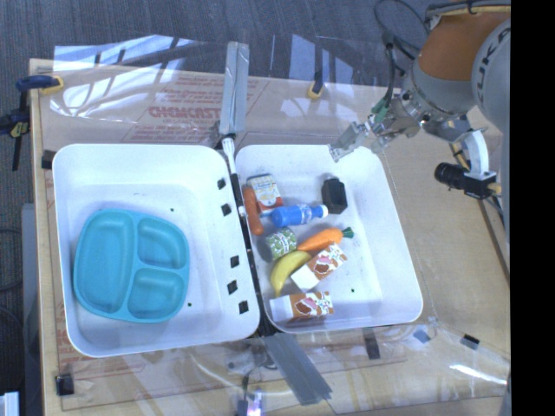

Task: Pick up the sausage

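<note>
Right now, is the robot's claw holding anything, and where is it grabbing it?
Nothing is held. The gripper hangs over the right bin's top rim with nothing between its fingers. The sausage lies in that bin by the divider.

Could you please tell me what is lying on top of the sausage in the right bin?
The blue bottle lies across the sausage near its lower end, and a small carton sits against its upper part. The part of the sausage under the bottle is hidden.
</note>
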`<action>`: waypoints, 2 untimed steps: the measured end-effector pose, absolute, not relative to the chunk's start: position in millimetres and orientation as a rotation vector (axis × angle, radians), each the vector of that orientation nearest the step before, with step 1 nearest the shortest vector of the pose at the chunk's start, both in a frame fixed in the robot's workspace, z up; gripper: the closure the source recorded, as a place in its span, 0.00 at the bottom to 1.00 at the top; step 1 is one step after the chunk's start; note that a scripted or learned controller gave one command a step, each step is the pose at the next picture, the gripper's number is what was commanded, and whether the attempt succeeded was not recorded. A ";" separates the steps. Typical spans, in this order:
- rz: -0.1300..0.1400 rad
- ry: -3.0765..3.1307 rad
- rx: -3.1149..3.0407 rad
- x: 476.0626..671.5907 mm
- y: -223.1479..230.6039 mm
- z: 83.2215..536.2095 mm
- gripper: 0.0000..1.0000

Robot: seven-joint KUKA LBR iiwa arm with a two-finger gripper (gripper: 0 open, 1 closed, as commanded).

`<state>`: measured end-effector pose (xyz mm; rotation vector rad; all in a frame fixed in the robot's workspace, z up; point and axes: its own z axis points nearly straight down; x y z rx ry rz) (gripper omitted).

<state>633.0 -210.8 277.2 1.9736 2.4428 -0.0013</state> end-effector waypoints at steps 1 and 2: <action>-0.001 2.443 1.974 633.0 -210.8 277.2 0.00; -0.001 2.443 1.974 633.0 -210.8 277.2 0.00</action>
